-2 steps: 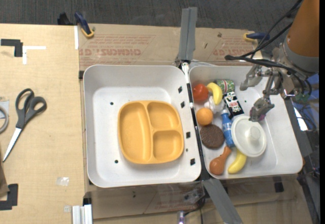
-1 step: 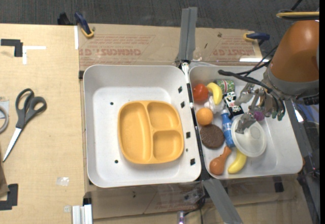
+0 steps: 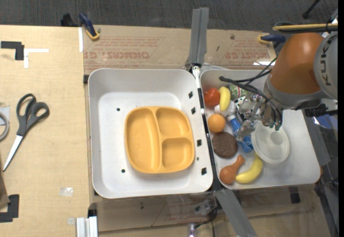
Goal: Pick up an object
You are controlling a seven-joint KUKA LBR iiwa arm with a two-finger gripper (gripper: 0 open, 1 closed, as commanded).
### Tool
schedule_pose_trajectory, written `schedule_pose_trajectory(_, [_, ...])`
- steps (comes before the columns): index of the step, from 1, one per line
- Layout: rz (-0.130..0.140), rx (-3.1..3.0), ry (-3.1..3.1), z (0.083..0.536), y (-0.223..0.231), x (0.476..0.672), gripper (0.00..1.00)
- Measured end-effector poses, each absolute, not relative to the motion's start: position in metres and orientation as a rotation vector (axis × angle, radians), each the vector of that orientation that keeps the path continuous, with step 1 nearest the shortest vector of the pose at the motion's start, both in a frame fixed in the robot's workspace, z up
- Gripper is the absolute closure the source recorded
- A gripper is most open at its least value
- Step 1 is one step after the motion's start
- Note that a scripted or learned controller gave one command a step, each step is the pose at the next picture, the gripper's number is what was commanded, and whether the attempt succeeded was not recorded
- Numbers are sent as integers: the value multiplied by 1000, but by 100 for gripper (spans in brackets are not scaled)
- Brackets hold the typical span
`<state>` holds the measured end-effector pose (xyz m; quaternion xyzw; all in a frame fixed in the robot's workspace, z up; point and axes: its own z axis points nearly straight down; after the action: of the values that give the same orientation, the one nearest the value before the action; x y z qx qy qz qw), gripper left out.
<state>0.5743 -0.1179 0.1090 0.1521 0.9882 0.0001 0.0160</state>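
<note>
My arm [image 3: 301, 66]: comes in from 3 o'clock, its orange band above the right bin [image 3: 301, 174].
My end effector [image 3: 248, 119]: low among the crowded items in the right bin; from above I cannot tell whether it is wide, narrow or holding anything.
Items nearest me: a blue object [image 3: 246, 143] just under it at 6 o'clock, a white bowl [image 3: 271, 144] at 4 o'clock, a small yellow piece [image 3: 224, 98] at 10 o'clock.
Along the bin's 9 o'clock wall: a red tomato [image 3: 212, 95], an orange [image 3: 216, 123], a brown round cookie [image 3: 224, 145].
Bin's 6 o'clock end: a drumstick [image 3: 231, 171] beside a banana [image 3: 251, 171], touching.
Left bin [image 3: 107, 139]: holds a yellow divided tray [image 3: 159, 139] near its centre.
Bench [image 3: 43, 166]: scissors [image 3: 26, 120] lie at far 9 o'clock, well apart from both bins.
</note>
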Motion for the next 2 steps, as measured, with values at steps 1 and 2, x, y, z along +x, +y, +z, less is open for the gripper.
schedule_pose_trajectory(1, [26,501,3067,109,-170,566,0])
schedule_pose_trajectory(2, [1,600,3078,94,-102,599,0])
